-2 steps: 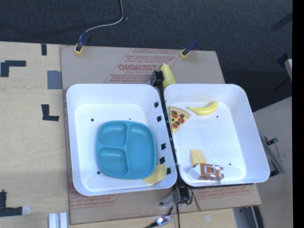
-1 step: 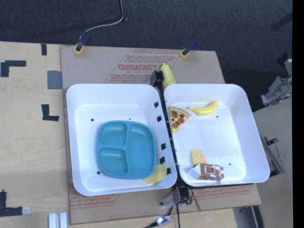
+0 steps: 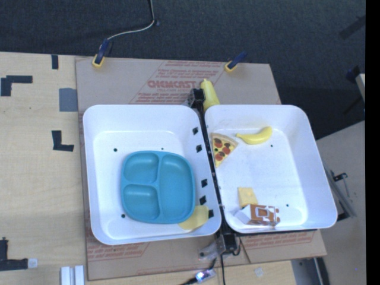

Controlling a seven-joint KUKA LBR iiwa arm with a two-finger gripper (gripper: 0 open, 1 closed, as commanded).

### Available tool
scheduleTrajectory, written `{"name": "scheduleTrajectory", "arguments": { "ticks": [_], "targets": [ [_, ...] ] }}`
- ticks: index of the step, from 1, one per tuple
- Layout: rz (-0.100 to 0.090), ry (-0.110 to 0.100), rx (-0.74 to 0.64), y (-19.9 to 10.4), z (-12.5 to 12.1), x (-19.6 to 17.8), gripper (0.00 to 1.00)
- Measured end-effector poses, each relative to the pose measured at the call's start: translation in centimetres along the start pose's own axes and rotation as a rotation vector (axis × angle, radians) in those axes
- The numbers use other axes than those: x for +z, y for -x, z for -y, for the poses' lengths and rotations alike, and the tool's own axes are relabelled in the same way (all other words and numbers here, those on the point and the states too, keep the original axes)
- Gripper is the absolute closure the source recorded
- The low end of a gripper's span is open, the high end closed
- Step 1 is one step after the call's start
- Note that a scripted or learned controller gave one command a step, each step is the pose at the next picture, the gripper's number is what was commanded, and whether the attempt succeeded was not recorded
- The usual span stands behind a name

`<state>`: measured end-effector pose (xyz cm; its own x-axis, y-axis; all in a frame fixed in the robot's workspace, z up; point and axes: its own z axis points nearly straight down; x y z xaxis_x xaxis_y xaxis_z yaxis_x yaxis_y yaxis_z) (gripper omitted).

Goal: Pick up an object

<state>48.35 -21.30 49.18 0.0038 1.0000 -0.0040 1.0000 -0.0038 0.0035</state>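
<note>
Nothing yet picked: banana [image 3: 255,136] and pizza slice [image 3: 222,148] at right bin's [image 3: 314,153] far edge, gripper state untellable.

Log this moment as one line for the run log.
left bin: blue plate | right bin: banana, pizza slice, tan block, patterned card | nothing lifted

My bench from above.
A brown cardboard sheet [image 3: 172,82] lies clamped on my pale wooden bench [image 3: 35,159]; dark carpet [image 3: 237,16] spreads beyond, crossed by a cable [image 3: 142,22].
</note>
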Motion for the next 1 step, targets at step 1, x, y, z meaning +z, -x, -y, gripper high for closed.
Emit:
{"name": "scheduleTrajectory", "arguments": {
  "ticks": [1],
  "targets": [
    [-0.010, -0.021, -0.012, -8.90, 0.19, 16.15, 1.00]
  ]
}}
